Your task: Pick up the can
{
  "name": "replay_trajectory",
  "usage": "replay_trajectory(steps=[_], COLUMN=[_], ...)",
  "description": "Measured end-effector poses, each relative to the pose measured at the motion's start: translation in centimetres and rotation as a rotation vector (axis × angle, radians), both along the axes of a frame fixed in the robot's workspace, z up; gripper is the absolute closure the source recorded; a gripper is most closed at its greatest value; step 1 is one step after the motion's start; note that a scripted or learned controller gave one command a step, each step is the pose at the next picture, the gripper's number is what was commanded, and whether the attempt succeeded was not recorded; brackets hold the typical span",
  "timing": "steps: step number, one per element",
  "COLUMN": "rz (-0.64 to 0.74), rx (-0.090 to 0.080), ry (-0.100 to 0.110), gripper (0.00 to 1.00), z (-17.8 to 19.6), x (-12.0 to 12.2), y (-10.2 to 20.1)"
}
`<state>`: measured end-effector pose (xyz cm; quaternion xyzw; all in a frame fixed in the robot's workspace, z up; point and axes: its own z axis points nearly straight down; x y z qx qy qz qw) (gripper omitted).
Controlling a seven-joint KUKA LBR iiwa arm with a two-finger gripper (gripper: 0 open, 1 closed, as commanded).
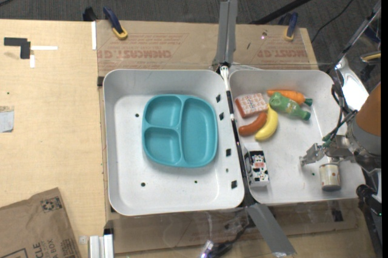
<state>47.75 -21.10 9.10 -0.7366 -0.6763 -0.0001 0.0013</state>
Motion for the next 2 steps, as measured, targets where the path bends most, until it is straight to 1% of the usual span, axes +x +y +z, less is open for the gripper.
replay_trajectory(steps=[1,2], rz=[0.062,0.086], rx=[0.005,-0.001], ry=[0.002,0.001], gripper=[0.0,0.0], z=[0.0,0.0], x=[0.0,0.0], y=[-0.4,2.4])
